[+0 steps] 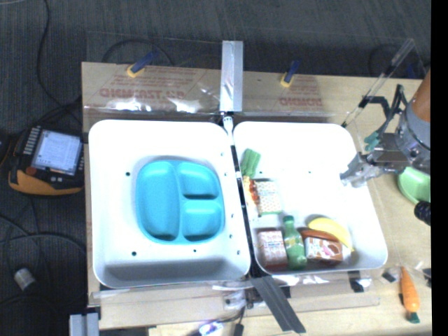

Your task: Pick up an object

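Note:
The right white bin (308, 142) holds a cluster of objects along its left and front sides. A green item (250, 161) lies by the divider, with a printed packet (267, 194) just below it. At the front sit a brown can (271, 248), a green bottle (293, 243), a yellow banana (329, 228) and a red packet (323, 250). My gripper (355, 173) hovers over the bin's right rim, well apart from all of them. I see nothing held in it.
The left bin (112, 145) carries a blue divided plate (180, 200). A green object (414, 182) and an orange carrot-like item (409, 297) lie on the bench right of the bins. A handheld screen device (50, 156) rests on the floor at left.

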`<state>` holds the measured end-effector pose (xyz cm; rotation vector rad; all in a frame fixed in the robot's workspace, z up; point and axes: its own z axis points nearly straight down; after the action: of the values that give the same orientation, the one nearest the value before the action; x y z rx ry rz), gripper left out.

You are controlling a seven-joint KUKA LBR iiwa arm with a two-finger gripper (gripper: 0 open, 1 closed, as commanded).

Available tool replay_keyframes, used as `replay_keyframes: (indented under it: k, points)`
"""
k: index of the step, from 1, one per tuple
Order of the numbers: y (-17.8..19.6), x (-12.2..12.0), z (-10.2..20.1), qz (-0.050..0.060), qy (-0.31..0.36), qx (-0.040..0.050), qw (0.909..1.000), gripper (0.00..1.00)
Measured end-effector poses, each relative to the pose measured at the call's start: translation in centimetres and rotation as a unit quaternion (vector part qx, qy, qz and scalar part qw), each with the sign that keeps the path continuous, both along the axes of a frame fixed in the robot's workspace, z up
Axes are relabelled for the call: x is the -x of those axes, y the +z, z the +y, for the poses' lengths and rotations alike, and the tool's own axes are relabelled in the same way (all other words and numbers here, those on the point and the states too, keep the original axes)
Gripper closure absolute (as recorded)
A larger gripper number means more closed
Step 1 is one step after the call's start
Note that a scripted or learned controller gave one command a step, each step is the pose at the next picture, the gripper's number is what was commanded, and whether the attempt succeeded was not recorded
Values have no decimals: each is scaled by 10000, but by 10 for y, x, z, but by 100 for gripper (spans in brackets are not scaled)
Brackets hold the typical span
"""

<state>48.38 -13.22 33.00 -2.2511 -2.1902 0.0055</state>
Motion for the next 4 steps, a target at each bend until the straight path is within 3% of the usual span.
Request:
replay_keyframes:
  k: [1,2,3,4]
  points:
    - [-47,0,29,3,816,-12,9967,100]
    - [-27,0,50,-2,239,-9,9997,100]
    - [98,-1,38,-15,394,6,9992,100]
    - [32,-22,15,2,237,4,9997,100]
